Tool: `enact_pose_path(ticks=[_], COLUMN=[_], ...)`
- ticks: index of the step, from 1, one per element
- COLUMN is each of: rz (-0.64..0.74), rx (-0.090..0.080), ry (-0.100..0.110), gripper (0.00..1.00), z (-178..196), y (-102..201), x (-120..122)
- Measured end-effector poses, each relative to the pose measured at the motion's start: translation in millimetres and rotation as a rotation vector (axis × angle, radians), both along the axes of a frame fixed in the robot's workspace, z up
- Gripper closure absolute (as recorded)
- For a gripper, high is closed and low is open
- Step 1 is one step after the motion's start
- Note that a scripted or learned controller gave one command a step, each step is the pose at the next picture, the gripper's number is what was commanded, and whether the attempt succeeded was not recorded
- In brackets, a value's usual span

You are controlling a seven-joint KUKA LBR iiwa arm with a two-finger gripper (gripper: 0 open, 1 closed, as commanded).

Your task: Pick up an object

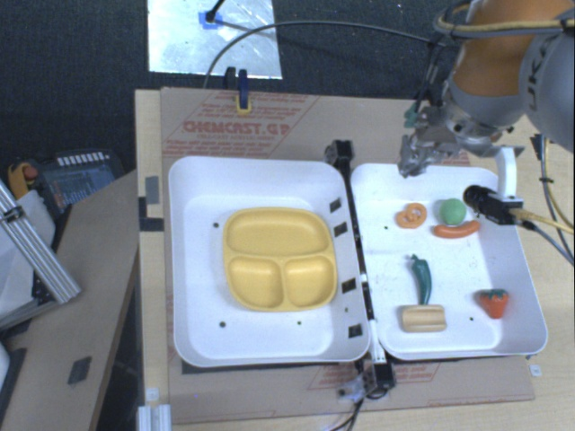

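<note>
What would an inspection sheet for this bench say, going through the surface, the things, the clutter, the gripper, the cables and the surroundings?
Surface: two white bins, left bin and right bin, side by side on a board.
Job's things: right bin holds orange slice, green ball, sausage, green pepper, bread piece, strawberry.
Clutter: yellow divided tray in left bin.
Gripper: gripper above right bin's far edge, holding nothing.
Cables: black cable across the floor.
Surroundings: metal plate on dark floor.

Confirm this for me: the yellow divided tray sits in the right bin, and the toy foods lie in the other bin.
Not right. The camera view shows the yellow divided tray in the left bin; the toy foods, such as the green pepper, lie in the right bin.
</note>
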State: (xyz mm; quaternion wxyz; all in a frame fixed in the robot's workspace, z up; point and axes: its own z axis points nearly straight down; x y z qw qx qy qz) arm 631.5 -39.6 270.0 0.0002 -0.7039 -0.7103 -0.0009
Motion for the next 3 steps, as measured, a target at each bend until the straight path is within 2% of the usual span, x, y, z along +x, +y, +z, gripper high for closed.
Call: enact_pose_path(ticks=[1, 3], rz=[0.001, -0.001], rx=[0.000, 0.000], ry=[-0.002, -0.001], gripper=[1.00, 1.00], z=[2, -27], y=[53, 151], x=[1, 2])
